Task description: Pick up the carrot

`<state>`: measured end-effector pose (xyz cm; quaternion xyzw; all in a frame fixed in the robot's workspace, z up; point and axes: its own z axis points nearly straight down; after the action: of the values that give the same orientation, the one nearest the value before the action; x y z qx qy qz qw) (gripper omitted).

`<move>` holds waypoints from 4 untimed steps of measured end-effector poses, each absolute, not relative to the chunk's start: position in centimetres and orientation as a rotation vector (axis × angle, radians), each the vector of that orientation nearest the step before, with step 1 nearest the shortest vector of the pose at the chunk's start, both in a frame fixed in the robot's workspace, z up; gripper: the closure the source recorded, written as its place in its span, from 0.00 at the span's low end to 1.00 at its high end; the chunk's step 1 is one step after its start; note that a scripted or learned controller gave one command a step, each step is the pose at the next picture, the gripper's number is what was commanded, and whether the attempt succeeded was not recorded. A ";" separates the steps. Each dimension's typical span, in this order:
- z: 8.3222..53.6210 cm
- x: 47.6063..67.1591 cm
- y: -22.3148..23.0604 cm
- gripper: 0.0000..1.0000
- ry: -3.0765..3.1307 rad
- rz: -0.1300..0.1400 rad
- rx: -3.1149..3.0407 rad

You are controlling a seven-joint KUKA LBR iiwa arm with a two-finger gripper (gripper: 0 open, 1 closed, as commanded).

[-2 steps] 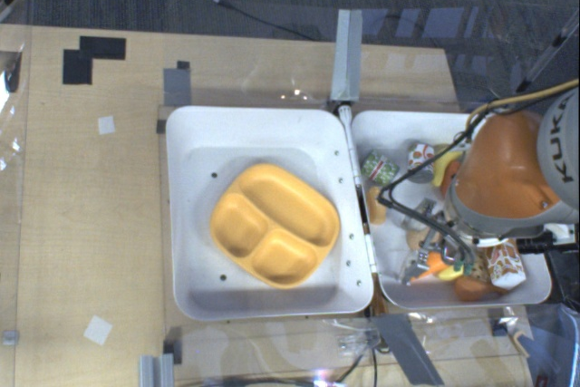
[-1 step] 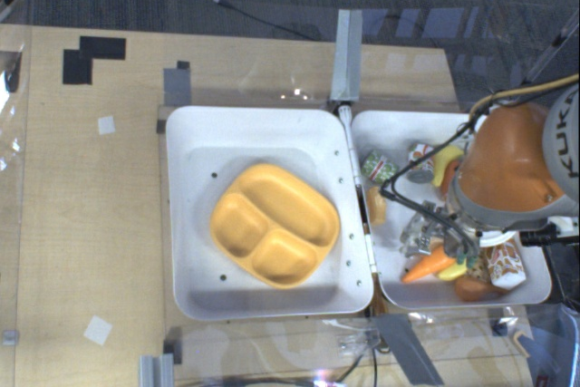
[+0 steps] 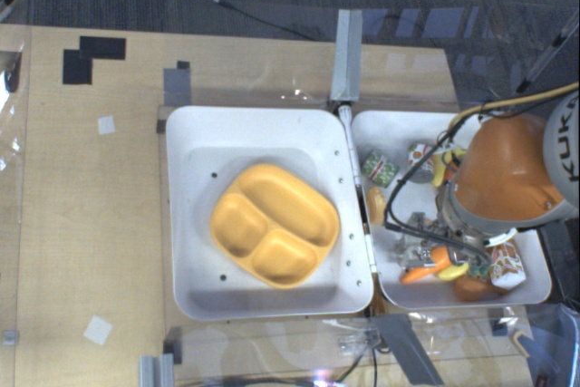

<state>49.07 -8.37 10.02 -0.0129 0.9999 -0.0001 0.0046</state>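
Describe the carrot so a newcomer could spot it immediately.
Find the right white bin, under the grey and orange arm. Near its front edge lies the carrot: a small orange taper lying flat, slimmer and more pointed than the yellow piece beside it.

Jaws and much of the carrot (image 3: 419,275) hidden beneath the arm (image 3: 507,172).

text: "KU" in black, partial, cut by frame edge | on: arm's grey housing (image 3: 564,160)
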 end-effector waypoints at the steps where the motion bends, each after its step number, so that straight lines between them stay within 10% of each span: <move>1: 11.2 49.9 -8.2 1.00 3.133 0.000 -0.044; 2: 11.4 51.6 -8.3 1.00 3.109 -0.001 -0.376; 3: 11.4 51.6 -8.3 0.00 3.109 -0.001 -0.376; 4: 9.0 50.2 -9.5 0.00 3.107 -0.002 -0.315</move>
<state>50.21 -9.48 9.02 -0.1007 0.9949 -0.0006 0.0094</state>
